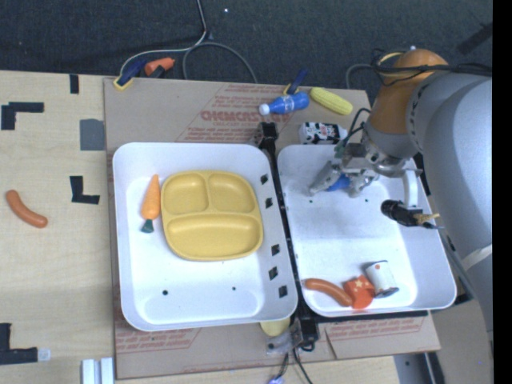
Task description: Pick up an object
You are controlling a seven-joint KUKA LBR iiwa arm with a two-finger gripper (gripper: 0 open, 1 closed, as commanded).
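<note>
Now the gripper (342, 181) is down in the right bin (416, 290), upper part of the frame, fingers splayed wide around something small and blue (342, 184). Lower down in that bin lie a sausage (326, 291) and a white cylinder (381, 276). Left bin (132, 294): yellow plate (212, 215), carrot (151, 198) beside it.

- The gripper (342, 178) blurs together with something blue between its fingers; what that is cannot be told.
- The arm (456, 150) is cut off at 3 o'clock.
- A yellow object (274, 326) at 6 o'clock sits half hidden under the bin rim (282, 214).
</note>
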